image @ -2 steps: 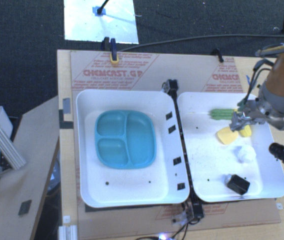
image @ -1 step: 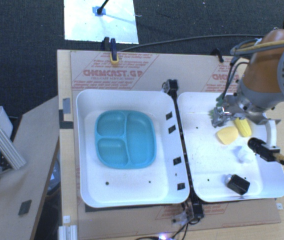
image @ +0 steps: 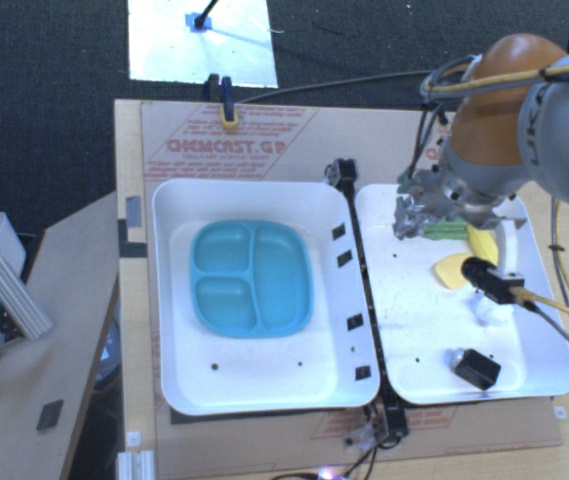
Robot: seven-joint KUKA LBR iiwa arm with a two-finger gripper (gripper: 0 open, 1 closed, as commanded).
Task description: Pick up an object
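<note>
Camera view: the gripper point(image: 411, 220) sits near the right bin's point(image: 414, 313) far edge, just beside a green object point(image: 454, 231); whether it is released or clenched, I cannot tell. The grasp likely goes best if it centres over that object before closing.

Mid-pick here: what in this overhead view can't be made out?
1. Camera view: the green flat object in the right white bin is mostly hidden by the wrist; shape unclear.
2. The yellow rounded object is partly covered by the arm; one piece or two, cannot tell.
3. The two-finger gripper is blurred; whether it holds anything, cannot tell.
4. The small black block is too small to identify.
</note>
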